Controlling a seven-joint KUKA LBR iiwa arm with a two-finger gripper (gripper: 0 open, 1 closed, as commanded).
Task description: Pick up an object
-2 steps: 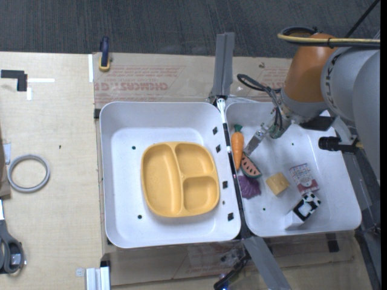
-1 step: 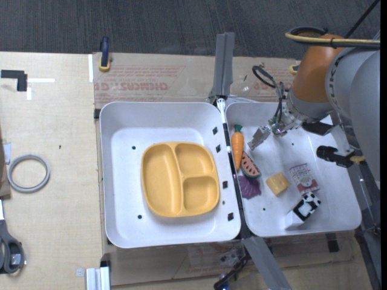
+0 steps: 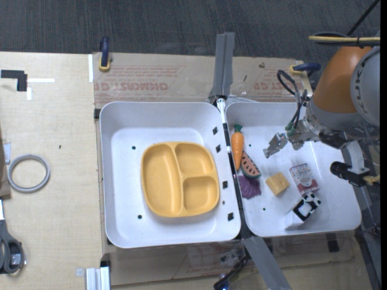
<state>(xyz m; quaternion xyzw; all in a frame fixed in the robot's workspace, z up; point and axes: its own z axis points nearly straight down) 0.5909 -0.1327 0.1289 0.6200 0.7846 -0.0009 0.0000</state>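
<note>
My gripper (image 3: 275,145) hangs over the right bin (image 3: 338,219), near its back middle, reaching in from the right. Its fingers stand open with nothing between them. Below it in that bin lie a yellow block (image 3: 277,183), a red-and-white packet (image 3: 302,176) and a black-and-white object (image 3: 306,208). Along the bin's left wall lie an orange carrot (image 3: 237,146), a watermelon slice (image 3: 250,167) and a purple piece (image 3: 248,186). The gripper touches none of them.
The left bin (image 3: 121,132) holds a yellow divided plate (image 3: 180,179). A grey divider bar (image 3: 224,65) runs between the bins at the back. On the bench at the far left lie a grey ring (image 3: 26,173) and scissors (image 3: 11,252).
</note>
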